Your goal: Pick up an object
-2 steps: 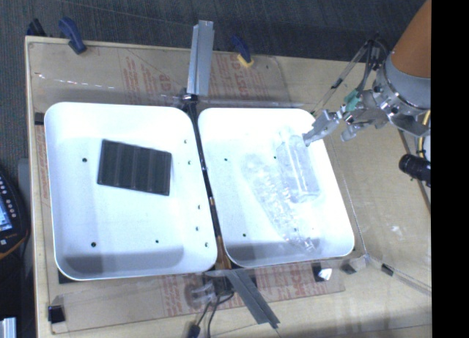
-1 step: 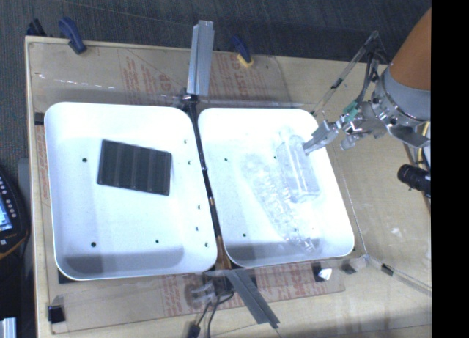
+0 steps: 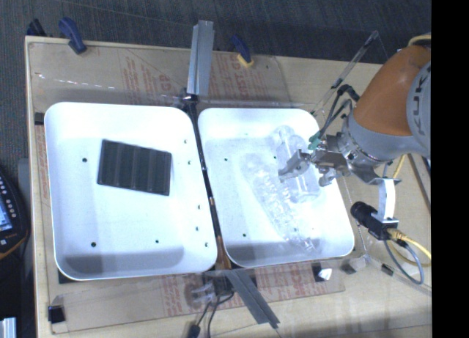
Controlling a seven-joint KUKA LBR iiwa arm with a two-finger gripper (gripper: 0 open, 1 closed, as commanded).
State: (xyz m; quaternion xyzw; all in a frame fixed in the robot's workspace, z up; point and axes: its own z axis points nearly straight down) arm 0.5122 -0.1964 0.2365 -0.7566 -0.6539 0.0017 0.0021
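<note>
A dark grey ribbed rectangular slab (image 3: 135, 167) lies flat in the left bin (image 3: 66, 256), toward its upper middle. In the right bin (image 3: 227, 241) lie several clear plastic pieces (image 3: 272, 196), hard to tell apart against the white floor; they run from the upper middle down to the lower right. My gripper (image 3: 306, 166) hangs low over the right side of this bin, right above the clear pieces, with the orange-banded wrist (image 3: 392, 87) behind it. Glare and the clear plastic blur what lies under the gripper.
A metal bar (image 3: 199, 58) stands at the back between the two bins, and another bracket (image 3: 245, 300) at the front. Blue clamps (image 3: 72, 36) hold the bench's back edge. Cables and a black connector (image 3: 370, 219) hang right of the right bin.
</note>
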